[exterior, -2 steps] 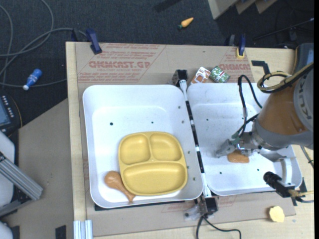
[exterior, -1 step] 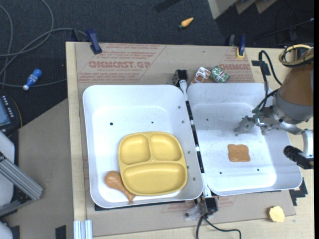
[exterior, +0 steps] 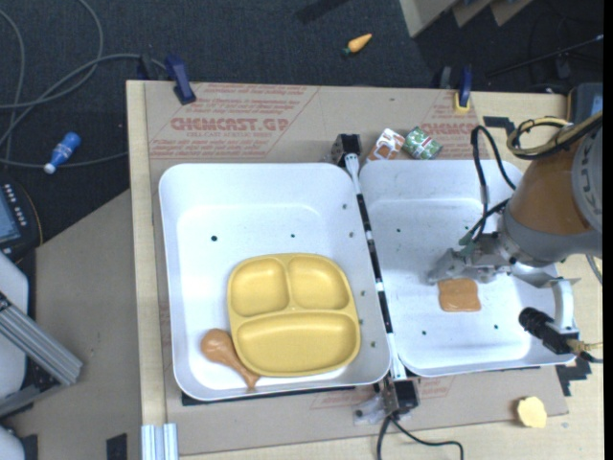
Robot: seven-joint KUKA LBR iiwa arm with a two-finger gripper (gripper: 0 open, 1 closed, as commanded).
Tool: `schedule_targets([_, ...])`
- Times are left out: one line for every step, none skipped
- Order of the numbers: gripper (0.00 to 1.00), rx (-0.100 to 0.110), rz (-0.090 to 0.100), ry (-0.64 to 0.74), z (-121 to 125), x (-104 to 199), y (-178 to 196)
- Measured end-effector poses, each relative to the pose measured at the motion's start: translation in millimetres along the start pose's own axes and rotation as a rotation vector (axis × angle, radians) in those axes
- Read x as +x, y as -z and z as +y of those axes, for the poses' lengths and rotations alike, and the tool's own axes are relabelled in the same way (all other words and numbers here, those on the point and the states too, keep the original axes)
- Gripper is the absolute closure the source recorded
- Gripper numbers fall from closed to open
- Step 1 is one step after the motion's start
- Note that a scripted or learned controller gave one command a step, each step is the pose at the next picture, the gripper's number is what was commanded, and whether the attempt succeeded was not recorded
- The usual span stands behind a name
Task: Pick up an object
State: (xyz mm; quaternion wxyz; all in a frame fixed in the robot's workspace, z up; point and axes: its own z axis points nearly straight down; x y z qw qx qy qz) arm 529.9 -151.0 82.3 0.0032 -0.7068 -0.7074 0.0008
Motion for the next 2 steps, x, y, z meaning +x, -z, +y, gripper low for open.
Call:
schedule_targets([0.00, -0.018, -0.010, 0.001, 57, -37, 80])
schedule_targets([0.00, 0.005, 0.002, -0.001, -19, -4, -2])
